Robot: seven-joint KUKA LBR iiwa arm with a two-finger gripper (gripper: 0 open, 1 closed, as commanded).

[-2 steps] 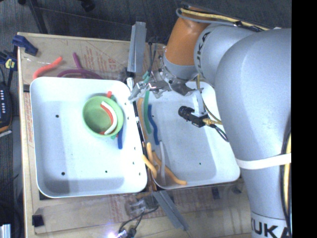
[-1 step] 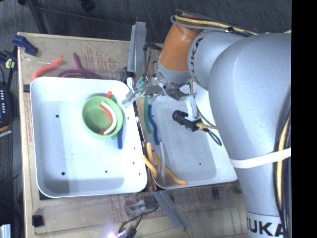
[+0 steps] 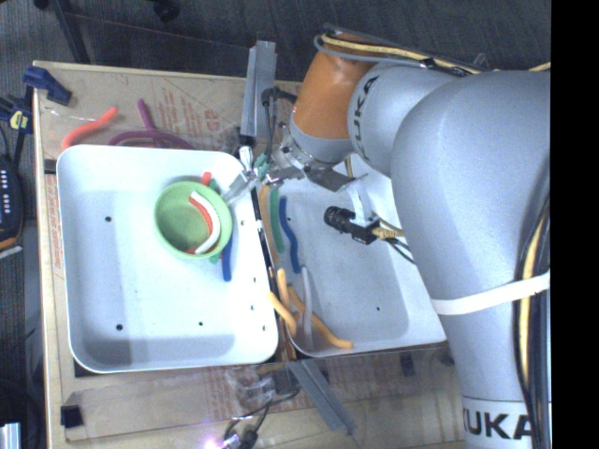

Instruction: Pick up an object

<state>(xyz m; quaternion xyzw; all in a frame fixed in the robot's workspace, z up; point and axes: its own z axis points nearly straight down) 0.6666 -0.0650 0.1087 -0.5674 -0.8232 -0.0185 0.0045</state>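
The grey arm [image 3: 449, 176] fills the right side of the frame, its orange band [image 3: 328, 96] near the top centre. Below the band the gripper [image 3: 245, 178] reaches leftward across the seam between the two white bins, its tip at the upper right corner of the left bin [image 3: 103, 288]. Whether it is apart or together cannot be told from this view; the tip is small and partly lost against the clutter at the bin edge.

The nearest thing to pick is a green bowl [image 3: 178, 221] in the upper middle of the left bin, just left of the gripper's tip. Inside it lie a red strip and a white strip [image 3: 208, 215], curved along its right side. A blue stick [image 3: 226, 262] pokes out from under the bowl's lower right rim. In the right bin [image 3: 374, 297], along its left wall, lie another blue strip [image 3: 290, 237], a green strip [image 3: 273, 215] and some orange pieces [image 3: 301, 314] toward the lower corner.

Judging from this, the step in hand looks like the approach or the reach toward the bowl's right rim, with nothing seen held. The next move probably calls for settling the tip over the rim or over one of the strips inside, then closing and lifting straight up, clear of the bin wall.
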